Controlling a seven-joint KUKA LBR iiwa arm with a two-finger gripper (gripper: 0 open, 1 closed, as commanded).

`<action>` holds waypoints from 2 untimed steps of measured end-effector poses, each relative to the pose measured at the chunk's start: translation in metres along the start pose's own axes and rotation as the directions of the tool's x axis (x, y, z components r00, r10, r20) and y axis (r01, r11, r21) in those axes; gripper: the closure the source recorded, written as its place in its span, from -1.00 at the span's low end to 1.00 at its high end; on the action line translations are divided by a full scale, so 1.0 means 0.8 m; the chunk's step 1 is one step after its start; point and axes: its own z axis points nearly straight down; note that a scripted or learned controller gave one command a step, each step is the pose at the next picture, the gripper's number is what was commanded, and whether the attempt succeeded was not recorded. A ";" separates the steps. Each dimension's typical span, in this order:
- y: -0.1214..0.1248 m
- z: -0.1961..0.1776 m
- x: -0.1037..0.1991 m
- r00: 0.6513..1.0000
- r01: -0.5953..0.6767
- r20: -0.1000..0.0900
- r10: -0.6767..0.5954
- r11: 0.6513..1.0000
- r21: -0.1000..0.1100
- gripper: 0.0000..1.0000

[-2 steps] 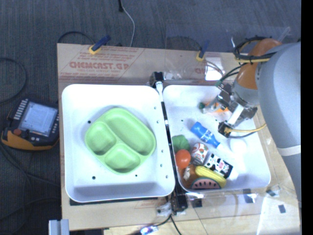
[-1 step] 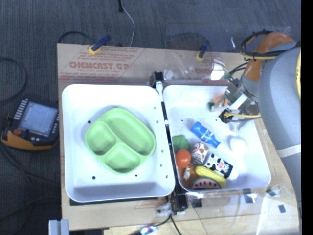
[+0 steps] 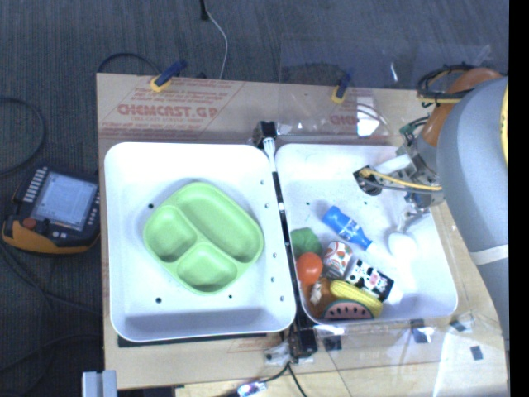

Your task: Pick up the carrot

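Carrot (image 3: 310,271) is lying in the right bin (image 3: 430,300), tight against its left wall in the near-left corner. It's an orange body with the thin end pointing toward the near edge. There's a green bit (image 3: 304,241) touching its far end, and honestly I can't tell if that's the carrot's leafy top or a separate toy.

It's pretty crowded down there. A small red-and-white ball (image 3: 336,257) sits just beside the carrot on the right, a banana (image 3: 357,294) and a watermelon slice (image 3: 340,310) are jammed against its tip, and a black-and-white carton (image 3: 372,281) rests right next to the banana. A blue bottle (image 3: 345,226) lies tilted toward the middle of the bin, with a white lump (image 3: 402,244) off to its right.

The gripper (image 3: 412,209) hangs over the far-right part of that same bin, near the white lump and well apart from the carrot. Nothing is visibly in it, and from this angle I can't tell whether it's spread or closed up.

The left bin (image 3: 124,304) has a green divided plate (image 3: 203,236) in the middle. Both bins sit on a cardboard sheet (image 3: 165,110) with red lettering, and a teach pendant (image 3: 54,209) is out on the floor to the left.
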 end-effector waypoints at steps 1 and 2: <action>-0.113 0.001 -0.067 1.000 -0.002 0.019 0.002 1.000 -0.007 -1.00; -0.066 -0.001 0.024 0.996 0.069 0.062 -0.070 0.997 0.022 -1.00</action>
